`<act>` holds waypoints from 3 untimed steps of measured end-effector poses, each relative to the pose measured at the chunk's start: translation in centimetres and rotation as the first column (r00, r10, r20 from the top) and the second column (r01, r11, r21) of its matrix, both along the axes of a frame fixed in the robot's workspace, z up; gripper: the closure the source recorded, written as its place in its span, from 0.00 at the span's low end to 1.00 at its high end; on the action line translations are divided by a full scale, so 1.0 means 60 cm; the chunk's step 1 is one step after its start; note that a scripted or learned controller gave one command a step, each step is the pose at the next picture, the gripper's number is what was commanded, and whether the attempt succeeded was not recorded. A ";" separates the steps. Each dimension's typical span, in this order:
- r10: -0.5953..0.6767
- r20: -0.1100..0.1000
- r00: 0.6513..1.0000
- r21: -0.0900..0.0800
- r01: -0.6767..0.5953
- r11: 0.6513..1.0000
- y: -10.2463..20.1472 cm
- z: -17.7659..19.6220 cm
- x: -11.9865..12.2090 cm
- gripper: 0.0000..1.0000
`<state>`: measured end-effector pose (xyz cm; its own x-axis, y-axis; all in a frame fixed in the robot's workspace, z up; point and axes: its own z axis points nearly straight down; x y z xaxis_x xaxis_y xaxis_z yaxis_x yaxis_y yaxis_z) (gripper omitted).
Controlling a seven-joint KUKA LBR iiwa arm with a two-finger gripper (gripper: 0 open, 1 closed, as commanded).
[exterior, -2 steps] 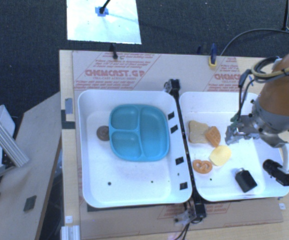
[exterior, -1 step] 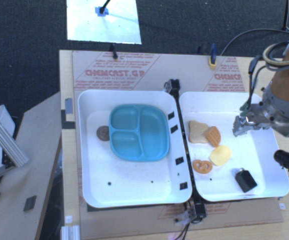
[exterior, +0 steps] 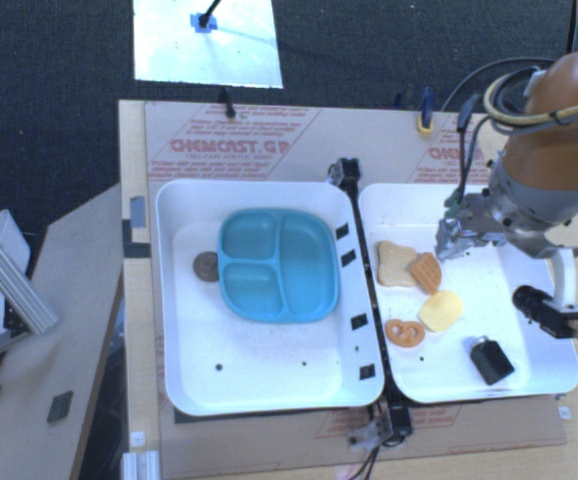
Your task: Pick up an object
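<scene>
Red "CHEMCAST GP" lettering [exterior: 231, 148] on the board under two white bins, gripper [exterior: 451, 240] low over the right bin [exterior: 539, 373], finger state impossible to tell, just right of toast slice [exterior: 395, 264], waffle piece [exterior: 427, 272], pretzel [exterior: 404, 333], blue divided plate [exterior: 276, 265] in left bin [exterior: 184, 368].

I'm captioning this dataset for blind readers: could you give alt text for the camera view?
A grey-and-orange robot arm's gripper hovers over the right white bin, above toy bread, a pretzel and a black block. The left bin holds a blue divided plate.

A robotics lab: a pale wooden surface [exterior: 89, 268] carries a protective-film acrylic sheet [exterior: 269, 143], loose cables [exterior: 469, 98] and aluminium framing [exterior: 9, 278].
</scene>
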<state>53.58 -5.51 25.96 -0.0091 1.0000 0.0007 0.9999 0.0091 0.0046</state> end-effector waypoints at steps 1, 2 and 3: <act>0.001 -0.003 1.000 0.001 -0.001 1.000 0.086 -0.018 0.017 1.00; 0.000 -0.001 1.000 0.000 0.000 1.000 0.150 -0.025 0.058 1.00; 0.001 -0.002 1.000 0.001 -0.001 1.000 0.242 -0.044 0.078 1.00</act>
